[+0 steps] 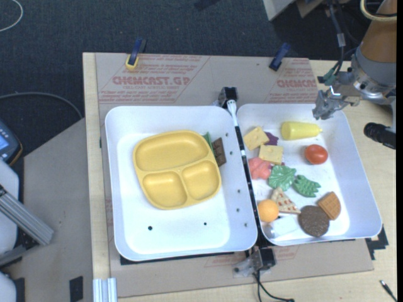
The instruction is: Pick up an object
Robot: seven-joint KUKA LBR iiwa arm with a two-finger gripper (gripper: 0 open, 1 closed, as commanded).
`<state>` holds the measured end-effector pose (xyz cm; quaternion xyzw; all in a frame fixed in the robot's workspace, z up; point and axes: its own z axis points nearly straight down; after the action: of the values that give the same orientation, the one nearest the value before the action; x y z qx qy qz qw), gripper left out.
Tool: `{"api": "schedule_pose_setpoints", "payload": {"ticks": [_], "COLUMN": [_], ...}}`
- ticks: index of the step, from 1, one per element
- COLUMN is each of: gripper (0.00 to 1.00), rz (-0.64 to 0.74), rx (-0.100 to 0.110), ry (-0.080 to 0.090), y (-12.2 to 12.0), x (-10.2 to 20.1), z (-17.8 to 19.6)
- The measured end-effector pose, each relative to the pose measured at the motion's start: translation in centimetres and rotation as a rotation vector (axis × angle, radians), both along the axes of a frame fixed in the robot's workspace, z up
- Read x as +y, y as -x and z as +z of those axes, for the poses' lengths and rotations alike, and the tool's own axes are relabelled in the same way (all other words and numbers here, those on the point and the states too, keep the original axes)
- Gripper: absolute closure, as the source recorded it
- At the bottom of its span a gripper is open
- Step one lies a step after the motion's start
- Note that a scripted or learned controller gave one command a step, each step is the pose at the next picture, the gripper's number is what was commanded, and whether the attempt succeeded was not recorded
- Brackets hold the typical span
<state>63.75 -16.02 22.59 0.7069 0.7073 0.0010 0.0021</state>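
Two white bins sit side by side on the bench: the left bin (126, 231) holds a big yellow tray (176, 167) w/ three sections, and the right bin (362, 187) holds toy food. The arm comes in from the right, and its gripper (324, 107) hangs over the right bin's back edge, nothing in it; can't tell if the jaws are apart or together. Just beside it lies a yellow corn (300, 129). Nearby are a red tomato (316, 154), a brown cookie (313, 221) & a small orange (268, 211).
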Motion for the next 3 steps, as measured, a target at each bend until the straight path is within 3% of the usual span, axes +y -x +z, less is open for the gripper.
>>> {"api": "schedule_pose_setpoints", "payload": {"ticks": [2, 3], "gripper": [1.0, 1.0], "rz": [0.0, 0.001], "rx": [0.009, 0.008], "ry": [-0.004, -0.003], "y": [8.9, 9.9], "x": [5.1, 6.9], "z": [0.2, -1.1]}}
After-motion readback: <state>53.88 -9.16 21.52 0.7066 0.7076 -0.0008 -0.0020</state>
